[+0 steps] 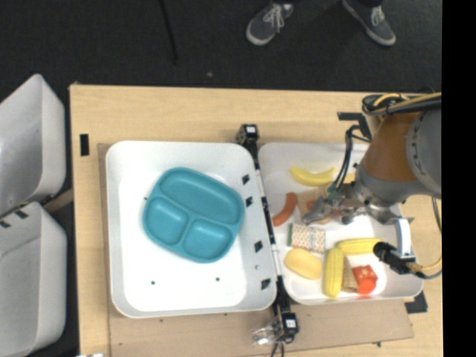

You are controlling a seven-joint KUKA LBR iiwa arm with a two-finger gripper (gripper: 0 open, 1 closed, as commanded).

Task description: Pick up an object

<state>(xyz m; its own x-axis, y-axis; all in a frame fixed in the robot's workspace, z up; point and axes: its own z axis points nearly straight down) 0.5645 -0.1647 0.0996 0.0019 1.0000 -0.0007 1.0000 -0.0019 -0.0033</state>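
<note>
My gripper [325, 208] is down inside the right bin [276, 157], in its middle. It hangs just right of an orange-red sausage [283, 209] and below a yellow banana [312, 175]. A pale square cracker [307, 238] lies directly under its near side. In the front of the bin are a yellow rounded piece [303, 263], an upright corn cob [333, 271], a second corn cob [357, 246] lying across, and a red piece [365, 278]. The arm [394, 158] with its orange band hides the bin's right rear part.
The left bin [123, 274] holds a blue divided plate [193, 214]. A dark clamp [248, 134] sits at the back between the bins, and another fitting [282, 323] at the front. A person's shoes [269, 21] stand beyond the bench.
</note>
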